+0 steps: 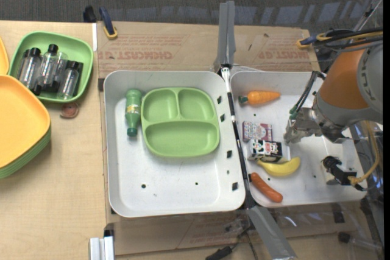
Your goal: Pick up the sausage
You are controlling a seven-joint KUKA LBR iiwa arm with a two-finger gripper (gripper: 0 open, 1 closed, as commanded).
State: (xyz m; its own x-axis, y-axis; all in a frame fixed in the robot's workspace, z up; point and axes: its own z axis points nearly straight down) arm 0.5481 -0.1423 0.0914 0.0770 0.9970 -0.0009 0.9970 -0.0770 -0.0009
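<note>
Down at the right bin's (341, 195) near-left corner lies the sausage (266, 187), below the banana (280, 166): likely light, smooth, slippery. Grip mid-length, across its width. Pincer (297, 131) above; grip state unclear.

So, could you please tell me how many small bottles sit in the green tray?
4 bottles, side by side in the green tray, far left; others may be hidden.

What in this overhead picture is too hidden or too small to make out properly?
- Claw: small and dark under the arm's wrist; whether it is open or shut is unclear.
- Small carton: its lower edge is covered by the banana, print too small to read.
- Orange plates: cut off by the left edge.
- Bottles in the green tray: labels too small.
</note>
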